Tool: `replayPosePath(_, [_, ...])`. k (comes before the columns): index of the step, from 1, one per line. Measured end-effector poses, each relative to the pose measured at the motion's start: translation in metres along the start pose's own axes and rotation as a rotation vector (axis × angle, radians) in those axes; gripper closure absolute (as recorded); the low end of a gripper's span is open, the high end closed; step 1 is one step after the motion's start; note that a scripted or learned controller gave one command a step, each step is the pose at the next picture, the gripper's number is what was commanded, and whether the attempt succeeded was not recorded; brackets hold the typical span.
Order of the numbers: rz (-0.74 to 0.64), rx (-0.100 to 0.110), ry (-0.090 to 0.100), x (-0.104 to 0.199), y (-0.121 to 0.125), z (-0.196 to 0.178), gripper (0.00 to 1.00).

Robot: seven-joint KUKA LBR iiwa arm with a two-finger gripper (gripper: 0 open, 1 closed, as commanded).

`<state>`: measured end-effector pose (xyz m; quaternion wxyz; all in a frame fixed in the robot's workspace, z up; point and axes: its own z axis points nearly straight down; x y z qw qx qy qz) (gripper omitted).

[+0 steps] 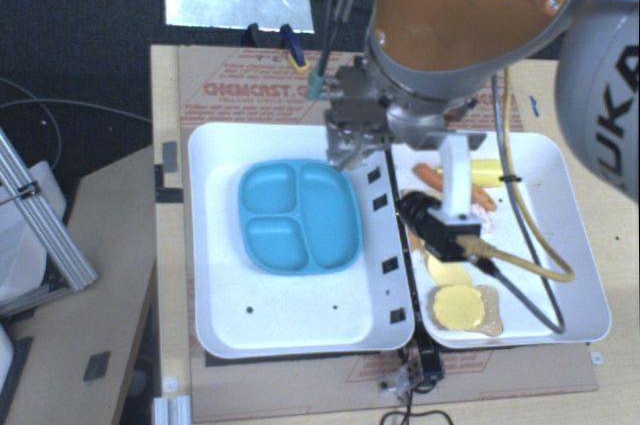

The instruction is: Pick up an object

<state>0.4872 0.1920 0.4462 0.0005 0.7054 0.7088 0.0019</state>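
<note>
No target is named by the task, so the nearest candidate is taken: the blue divided plate, laid flat with its compartments up, in the middle of the left bin.

The gripper is seen just above the plate's far right corner, close to the wall shared by the two bins. Whether it is apart or together cannot be told, as it is viewed from above and masked by the wrist. Nothing is seen held.

Judgement: the plate is wide and low, so only its rim could be pinched. A rim grab at that corner would explain the gripper's position, though a pass over the divider cannot be ruled out. If the plate is lifted by one corner, tilt and slip are to be expected.

Right of the plate, past the divider, smaller candidates are grouped in the right bin:
- an orange sausage-like piece, level with the plate's far edge
- a yellow piece just beyond it
- a round yellow disc resting on a tan slab, past the plate's near edge

These look small enough to be spanned, but they are crowded under the arm.

Both bins sit on a printed cardboard sheet on the desk, presumably so that they are located consistently.
</note>
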Motion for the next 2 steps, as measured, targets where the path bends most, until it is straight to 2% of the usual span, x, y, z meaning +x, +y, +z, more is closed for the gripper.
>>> replayPosePath(2, [-0.007,-0.004,0.002,0.0,0.001,-0.022,1.0])
